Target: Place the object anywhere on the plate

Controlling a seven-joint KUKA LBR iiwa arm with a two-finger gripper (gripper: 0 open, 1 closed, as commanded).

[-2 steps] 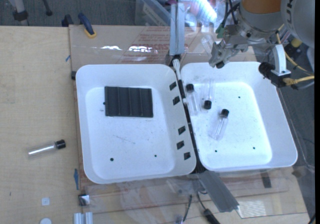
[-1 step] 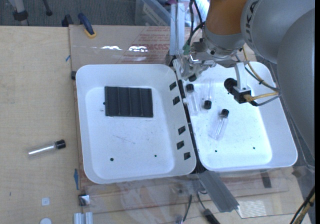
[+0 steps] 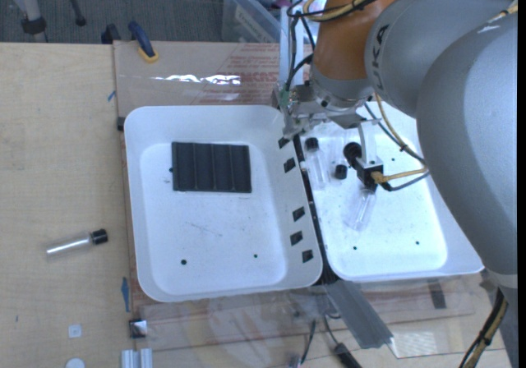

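I see the grey arm's two-finger gripper (image 3: 316, 163) low over the right white bin (image 3: 411, 255) — whether it's open, I cannot tell — a clear plastic tube (image 3: 360, 210) lies there; the black ribbed plate (image 3: 211, 167) sits in the left white bin (image 3: 156, 268)

Pincer (image 3: 315, 163) fingertips perhaps lost in glare, arm (image 3: 444, 79) cropped right.
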